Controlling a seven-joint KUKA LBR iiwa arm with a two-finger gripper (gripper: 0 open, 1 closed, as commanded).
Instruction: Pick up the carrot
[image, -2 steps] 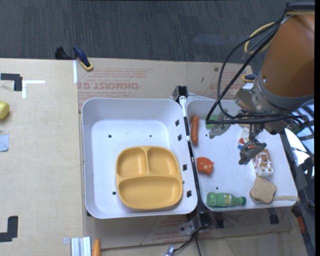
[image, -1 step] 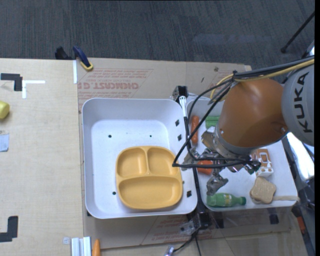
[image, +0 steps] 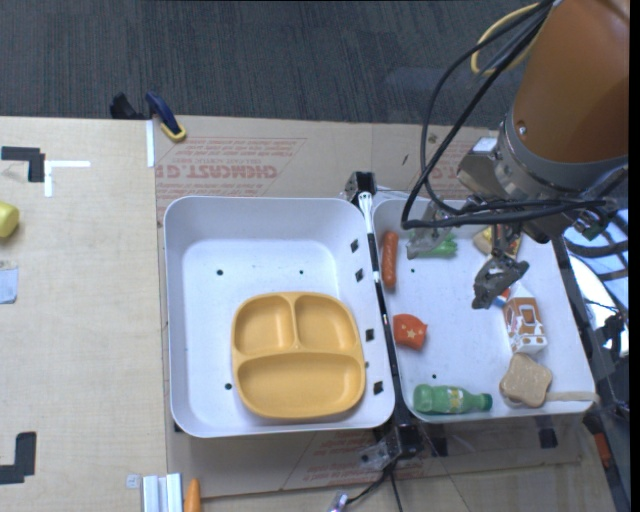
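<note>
Nearest the lens: green bottle (image: 452, 400) and bread slice (image: 526, 380) at the right bin's (image: 570, 330) front edge. Carrot (image: 389, 259) lies lengthwise against that bin's left wall, toward the back, a green-leafed item (image: 432, 246) just beside it. Gripper (image: 495, 280) hangs mid-bin, well apart from the carrot, nothing between its fingers; open or shut, cannot tell. Step judged: approach not yet made. Next: traverse left and back, align over the carrot, descend. Count: two bins, one yellow divided plate (image: 298, 353) in the left bin (image: 200, 250), one carrot, one bottle, one red tomato-like piece (image: 410, 331), one carton (image: 526, 326).
</note>
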